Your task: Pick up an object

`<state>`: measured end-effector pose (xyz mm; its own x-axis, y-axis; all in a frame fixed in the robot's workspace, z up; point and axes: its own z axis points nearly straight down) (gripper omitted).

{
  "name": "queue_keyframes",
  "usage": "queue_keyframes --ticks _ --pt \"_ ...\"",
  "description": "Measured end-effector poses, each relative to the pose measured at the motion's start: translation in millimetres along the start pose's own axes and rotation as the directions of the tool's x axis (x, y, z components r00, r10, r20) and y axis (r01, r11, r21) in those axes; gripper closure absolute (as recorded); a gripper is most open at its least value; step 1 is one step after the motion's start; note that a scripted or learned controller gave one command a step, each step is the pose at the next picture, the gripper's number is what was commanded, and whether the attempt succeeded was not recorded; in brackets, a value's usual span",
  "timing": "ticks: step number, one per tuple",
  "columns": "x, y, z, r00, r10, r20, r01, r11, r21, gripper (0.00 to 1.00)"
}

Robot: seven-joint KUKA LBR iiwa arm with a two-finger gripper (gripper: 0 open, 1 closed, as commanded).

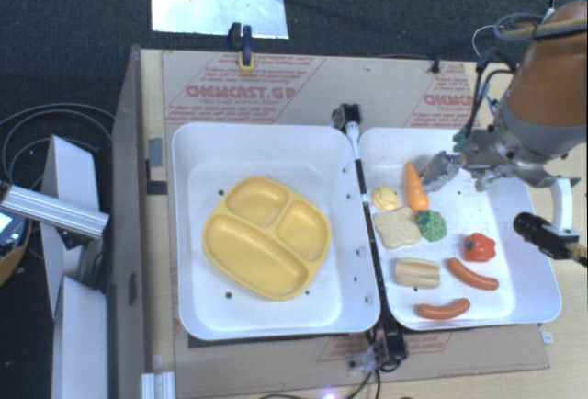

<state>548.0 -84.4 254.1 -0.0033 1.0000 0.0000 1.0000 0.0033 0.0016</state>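
From beside the bench: the gripper [439, 169] hangs over the upper part of the right bin [537, 291], just beside the tip of the toy carrot [417, 188]; whether its pincer is apart or together cannot be told. Nothing sits between it. The carrot lies close to the broccoli [431, 224] and the bread slice [397, 227], so a good grasp probably means descending squarely across the carrot's narrow width, away from these neighbours.
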Motion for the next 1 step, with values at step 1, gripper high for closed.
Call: queue_keyframes --ticks 1 --pt "12.8 68.2 71.0 1.000 0.000 0.000 0.000 1.000 0.002 0.00"
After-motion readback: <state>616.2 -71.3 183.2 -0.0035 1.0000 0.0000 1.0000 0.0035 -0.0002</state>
